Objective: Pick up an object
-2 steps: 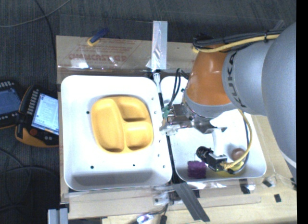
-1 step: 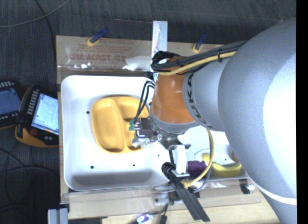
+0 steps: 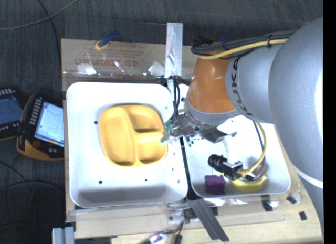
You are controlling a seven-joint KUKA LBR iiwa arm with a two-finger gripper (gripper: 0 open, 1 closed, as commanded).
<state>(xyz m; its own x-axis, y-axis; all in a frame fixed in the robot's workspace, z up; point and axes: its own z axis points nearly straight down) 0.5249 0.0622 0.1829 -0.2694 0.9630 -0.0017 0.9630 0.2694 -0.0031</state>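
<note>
Count: 2 white bins, namely left bin (image 3: 84, 185) and right bin (image 3: 274, 156); 1 yellow divided tray (image 3: 131, 135); 1 small purple block (image 3: 214, 183); 1 small yellow item (image 3: 250, 186); 1 clear plastic bag (image 3: 115, 62); 1 handheld pendant (image 3: 44, 127) with a screen.

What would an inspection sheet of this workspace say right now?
Surface: bench with a left bin and a right bin, both white, side by side.
Job's things: yellow divided tray in the left bin; purple block and yellow thing at the right bin's near side.
Clutter: plastic sheet and small blue piece behind the bins.
Grippers: hand at the rim between the bins, beside the tray's right edge.
Cables: thin black cable on the floor.
Surroundings: dark carpet; pendant left of the bench.
</note>
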